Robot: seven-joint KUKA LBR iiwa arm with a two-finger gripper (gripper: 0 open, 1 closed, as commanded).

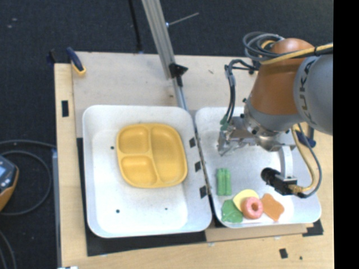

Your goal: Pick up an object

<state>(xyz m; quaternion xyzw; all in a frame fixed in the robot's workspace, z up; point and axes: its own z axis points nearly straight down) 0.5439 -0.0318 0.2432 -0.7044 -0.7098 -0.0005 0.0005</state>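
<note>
A yellow divided plate (151,154) lies in the white left bin (101,206). The white right bin (247,175) holds a green block (224,181), a green piece (230,211), a pink doughnut (252,207) and an orange piece (273,207).

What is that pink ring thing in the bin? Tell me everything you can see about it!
The pink ring-shaped toy doughnut looks like smooth plastic or rubber, with a round hole in its middle. It lies flat near the front edge of the right-hand shallow white bin. It rests partly over a flat yellow round piece. A green leafy-shaped piece sits close on its left and a flat orange piece close on its right. The robot's hand is well away from it, further back in the same bin.
</note>
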